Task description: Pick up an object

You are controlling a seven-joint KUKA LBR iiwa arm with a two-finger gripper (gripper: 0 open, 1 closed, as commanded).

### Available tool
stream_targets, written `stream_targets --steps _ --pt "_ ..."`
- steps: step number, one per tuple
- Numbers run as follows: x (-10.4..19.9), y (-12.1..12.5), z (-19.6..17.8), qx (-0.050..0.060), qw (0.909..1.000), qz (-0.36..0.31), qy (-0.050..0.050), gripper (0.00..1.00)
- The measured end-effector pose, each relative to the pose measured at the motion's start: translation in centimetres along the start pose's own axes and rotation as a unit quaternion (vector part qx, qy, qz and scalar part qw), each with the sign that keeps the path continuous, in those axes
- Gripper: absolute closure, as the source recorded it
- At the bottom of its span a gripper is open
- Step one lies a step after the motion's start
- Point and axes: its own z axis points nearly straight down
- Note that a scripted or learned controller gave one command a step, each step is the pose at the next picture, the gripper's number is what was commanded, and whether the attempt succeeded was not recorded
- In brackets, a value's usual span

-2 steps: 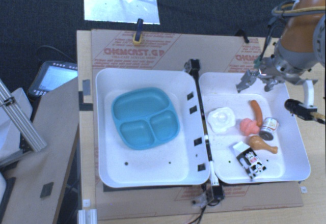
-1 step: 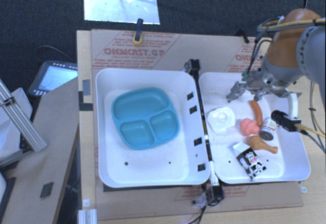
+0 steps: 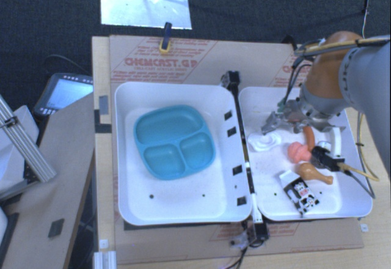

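Camera view | hovered gripper point(image 3: 273, 122) near right bin's point(image 3: 354, 203) far-left corner, spread or pressed: couldn't tell | spotted pink toy point(image 3: 299, 151) mid-bin | judged soft, light; best pinched across middle

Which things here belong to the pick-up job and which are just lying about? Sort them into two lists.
Job:
hand over the right bin
white piece
pink object
orange sausage shape
tan gourd shape
black-and-white item

Lying about:
blue divided tray in the left bin
yellow clamp
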Motion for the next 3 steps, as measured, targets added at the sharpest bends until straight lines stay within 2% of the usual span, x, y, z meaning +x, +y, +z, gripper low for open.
stream_targets --steps 1,2,3 --pt "-0.1 0.2 -1.4 -0.003 1.0000 0.000 -0.001 1.00" --pt "0.9 0.1 -6.8 -0.003 1.0000 -0.002 0.000 1.00" --pt "0.4 -0.4 -12.8 -0.005 1.0000 0.000 -0.001 1.00"
